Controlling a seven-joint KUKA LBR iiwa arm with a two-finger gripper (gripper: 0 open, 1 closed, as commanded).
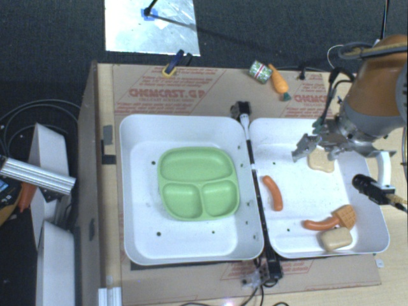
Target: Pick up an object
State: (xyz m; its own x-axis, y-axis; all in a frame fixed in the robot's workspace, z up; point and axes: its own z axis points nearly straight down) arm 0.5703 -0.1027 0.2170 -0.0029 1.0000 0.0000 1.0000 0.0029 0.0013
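Observation:
My gripper (320,146) hangs over the back of the right bin (370,247), its fingers spread open. Just below and in front of it lies a pale beige food piece (322,164), partly covered by the gripper; it is not visibly held. An orange sausage (273,192) lies near the bin's left wall. At the front right of the bin sit a second sausage (320,223), a brown waffle piece (346,216) and a cream block (335,238).
The left bin (137,145) holds a green divided plate (198,182). A black part (371,188) juts over the right bin's right rim. Behind the bins lie a toy carrot (279,81), a small can (260,71) and a blue-yellow clip (173,64).

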